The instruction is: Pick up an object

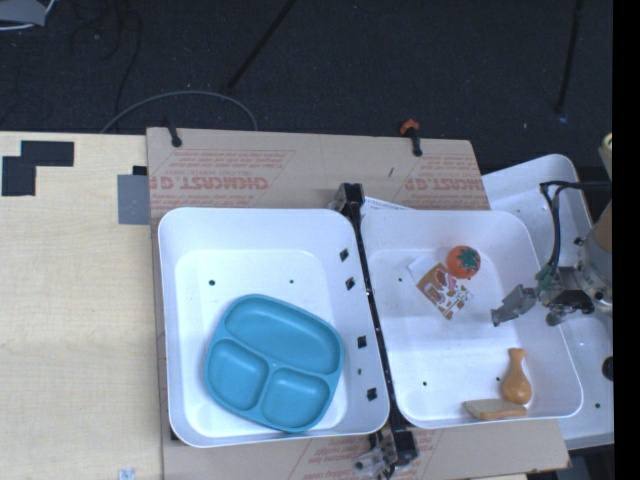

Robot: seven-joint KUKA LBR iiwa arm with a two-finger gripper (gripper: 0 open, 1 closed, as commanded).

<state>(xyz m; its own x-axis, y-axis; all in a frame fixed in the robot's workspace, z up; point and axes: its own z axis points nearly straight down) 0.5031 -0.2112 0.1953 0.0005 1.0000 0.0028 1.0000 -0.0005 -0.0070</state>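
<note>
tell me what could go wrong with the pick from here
1. The gripper hangs over bare floor of the right bin, between the objects. Closing here would likely grab nothing.
2. The tomato touches the small card, so reaching for one could shove the other.
3. The yellow pear-shaped toy and the tan piece lie close to the bin's near corner wall, leaving little room for the fingers.

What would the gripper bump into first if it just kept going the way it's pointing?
Probably the small printed packet: the gripper points left across the right bin, and the packet lies nearest in that line. Its height above the floor is unclear, so it might pass over.
</note>
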